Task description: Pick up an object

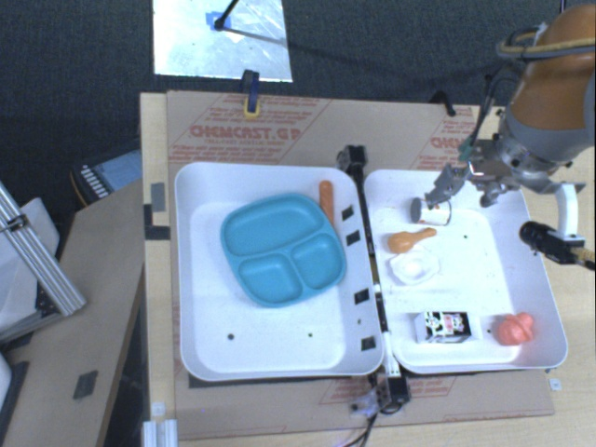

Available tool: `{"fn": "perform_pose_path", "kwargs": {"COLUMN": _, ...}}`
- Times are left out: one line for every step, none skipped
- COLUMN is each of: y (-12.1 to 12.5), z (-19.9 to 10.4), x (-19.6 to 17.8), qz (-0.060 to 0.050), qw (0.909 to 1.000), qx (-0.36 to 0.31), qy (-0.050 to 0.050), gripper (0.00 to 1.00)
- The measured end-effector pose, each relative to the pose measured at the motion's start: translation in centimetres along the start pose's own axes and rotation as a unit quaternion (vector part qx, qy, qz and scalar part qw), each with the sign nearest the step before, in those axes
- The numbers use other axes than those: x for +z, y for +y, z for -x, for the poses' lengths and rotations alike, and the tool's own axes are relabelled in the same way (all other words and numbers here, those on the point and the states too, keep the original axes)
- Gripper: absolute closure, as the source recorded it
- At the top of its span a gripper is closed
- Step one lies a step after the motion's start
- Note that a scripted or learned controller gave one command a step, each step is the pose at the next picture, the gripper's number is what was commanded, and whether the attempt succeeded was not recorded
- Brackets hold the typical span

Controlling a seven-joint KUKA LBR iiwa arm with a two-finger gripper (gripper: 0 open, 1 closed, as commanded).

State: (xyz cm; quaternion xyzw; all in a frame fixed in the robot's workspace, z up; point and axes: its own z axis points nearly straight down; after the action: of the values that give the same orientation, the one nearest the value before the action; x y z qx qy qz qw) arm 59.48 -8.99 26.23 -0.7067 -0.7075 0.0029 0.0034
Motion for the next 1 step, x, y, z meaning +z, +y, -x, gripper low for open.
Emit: {"fn": "perform_pose_path", "kwargs": {"y": 0.19, "z": 0.0, "x": -0.54, "qz": 0.005, "qw": 1.0, "qx": -0.001, "qy": -0.001, "gripper": 0.0}}
